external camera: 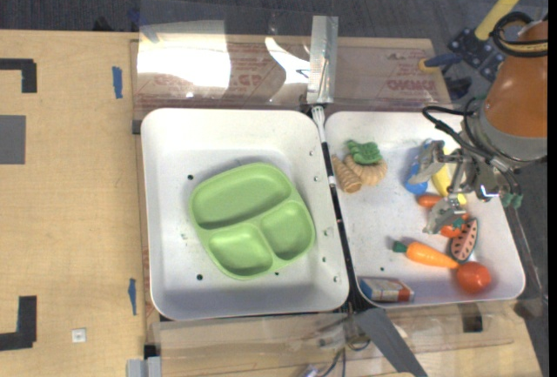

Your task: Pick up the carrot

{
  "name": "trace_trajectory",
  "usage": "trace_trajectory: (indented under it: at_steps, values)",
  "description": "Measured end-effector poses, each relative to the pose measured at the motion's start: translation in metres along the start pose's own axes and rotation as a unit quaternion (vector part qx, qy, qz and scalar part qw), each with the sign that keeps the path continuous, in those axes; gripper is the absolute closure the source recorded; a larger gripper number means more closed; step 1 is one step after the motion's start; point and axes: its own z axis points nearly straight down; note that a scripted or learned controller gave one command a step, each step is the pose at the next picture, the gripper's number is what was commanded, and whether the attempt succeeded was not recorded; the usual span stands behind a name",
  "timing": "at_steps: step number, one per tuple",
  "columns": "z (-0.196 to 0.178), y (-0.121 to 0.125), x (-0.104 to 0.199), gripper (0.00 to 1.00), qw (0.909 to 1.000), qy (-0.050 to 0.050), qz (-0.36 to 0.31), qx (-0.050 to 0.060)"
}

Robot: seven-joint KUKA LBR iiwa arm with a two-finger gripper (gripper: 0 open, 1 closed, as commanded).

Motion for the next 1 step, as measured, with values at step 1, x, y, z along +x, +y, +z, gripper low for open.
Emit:
trace_trajectory:
  at_steps: [1]
  values:
    - [0.1076, 0.017, 0.0495, 0.0, 0.9997, -0.005, -0.024, 0.001]
